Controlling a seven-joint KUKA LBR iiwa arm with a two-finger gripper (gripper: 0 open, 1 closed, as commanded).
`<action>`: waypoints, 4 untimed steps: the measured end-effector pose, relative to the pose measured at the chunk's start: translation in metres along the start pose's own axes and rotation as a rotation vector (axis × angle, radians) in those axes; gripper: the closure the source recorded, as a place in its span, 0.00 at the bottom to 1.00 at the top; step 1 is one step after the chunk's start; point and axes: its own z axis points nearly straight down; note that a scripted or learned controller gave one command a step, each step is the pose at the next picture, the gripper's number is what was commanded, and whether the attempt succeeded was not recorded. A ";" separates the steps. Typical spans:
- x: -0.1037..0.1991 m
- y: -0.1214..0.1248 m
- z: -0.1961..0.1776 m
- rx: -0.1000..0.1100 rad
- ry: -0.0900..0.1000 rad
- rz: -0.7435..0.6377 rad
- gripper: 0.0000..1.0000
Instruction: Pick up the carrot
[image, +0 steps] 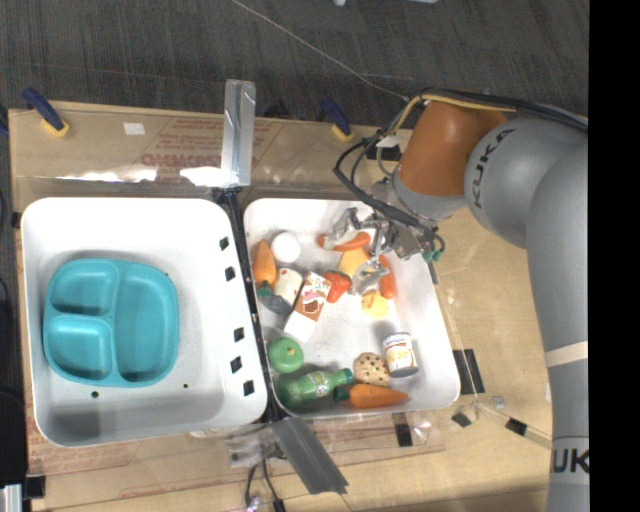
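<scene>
Dark grey carpet (150, 45) runs along the far side of the bench, and a thin pale cable (330, 55) trails slantwise over it. The bench top (130, 140) is brown cardboard, held at its far edge by blue-and-yellow clamps (45, 110), with strips of grey tape (238, 130) and small black tape marks (468, 370). Even overhead light leaves only soft shadows.

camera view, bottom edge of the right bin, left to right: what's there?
green bottle → cookie → carrot, which lies partly under the cookie and reaches further right → small jar
</scene>
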 end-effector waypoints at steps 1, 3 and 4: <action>-0.004 0.001 -0.013 0.005 -0.014 -0.003 1.00; -0.036 0.154 -0.100 0.002 -0.015 -0.093 1.00; 0.040 0.211 -0.113 0.002 -0.011 -0.213 1.00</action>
